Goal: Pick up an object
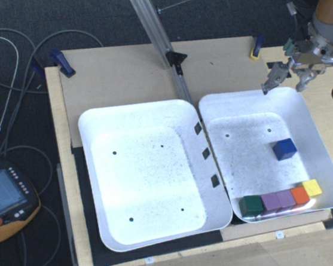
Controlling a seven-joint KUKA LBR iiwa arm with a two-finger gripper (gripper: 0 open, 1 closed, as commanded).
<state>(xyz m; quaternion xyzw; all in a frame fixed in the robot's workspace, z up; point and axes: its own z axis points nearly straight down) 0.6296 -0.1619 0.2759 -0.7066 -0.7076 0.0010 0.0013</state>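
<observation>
The tool (282,83) hangs apparently open and empty over the right bin's (313,126) far rim.

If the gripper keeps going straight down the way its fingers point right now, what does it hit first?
Most likely the far rim of the right bin, or the bin floor just inside it. The gripper, fingers apart, hangs above that far corner. The blue cube sits well nearer the camera, off that line. Depth is uncertain.

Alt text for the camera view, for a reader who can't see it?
The gripper, fingers open, hovers above the right bin's far rim. Inside, a blue cube sits alone; green, purple, orange and yellow cubes line the near wall.
</observation>
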